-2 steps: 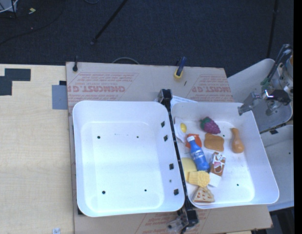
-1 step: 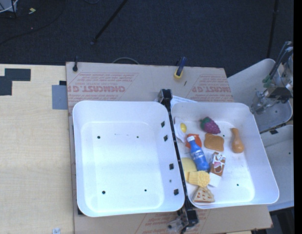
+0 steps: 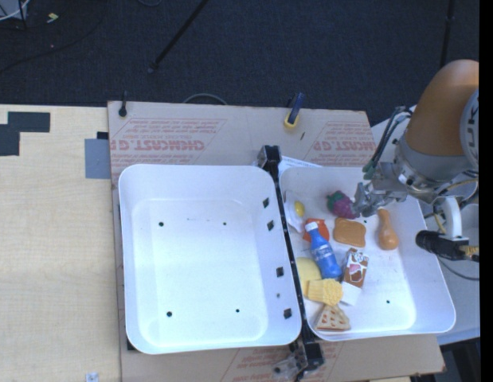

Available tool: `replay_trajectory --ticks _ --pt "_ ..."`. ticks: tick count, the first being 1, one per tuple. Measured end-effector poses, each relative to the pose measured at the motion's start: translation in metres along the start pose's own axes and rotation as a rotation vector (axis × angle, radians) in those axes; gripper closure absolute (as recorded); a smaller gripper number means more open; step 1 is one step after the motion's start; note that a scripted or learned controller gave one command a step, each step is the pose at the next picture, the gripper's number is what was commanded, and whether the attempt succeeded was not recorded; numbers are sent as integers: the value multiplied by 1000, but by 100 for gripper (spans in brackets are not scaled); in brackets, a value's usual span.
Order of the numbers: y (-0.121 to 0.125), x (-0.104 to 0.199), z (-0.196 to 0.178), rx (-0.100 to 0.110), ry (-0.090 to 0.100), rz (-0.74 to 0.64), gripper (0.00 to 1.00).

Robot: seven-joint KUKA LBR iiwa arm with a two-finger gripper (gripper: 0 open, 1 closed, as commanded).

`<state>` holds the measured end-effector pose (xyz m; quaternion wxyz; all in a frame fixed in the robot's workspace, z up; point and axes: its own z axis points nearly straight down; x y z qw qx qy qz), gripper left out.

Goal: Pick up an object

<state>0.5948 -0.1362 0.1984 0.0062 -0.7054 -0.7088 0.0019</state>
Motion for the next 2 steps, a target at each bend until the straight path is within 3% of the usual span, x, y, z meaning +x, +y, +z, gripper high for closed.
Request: replay_trajectory --ticks 1,2 --pt "-40 -11 113 -12 -5 7 100" --pt "-72 -44 111 -10 -6 7 100"
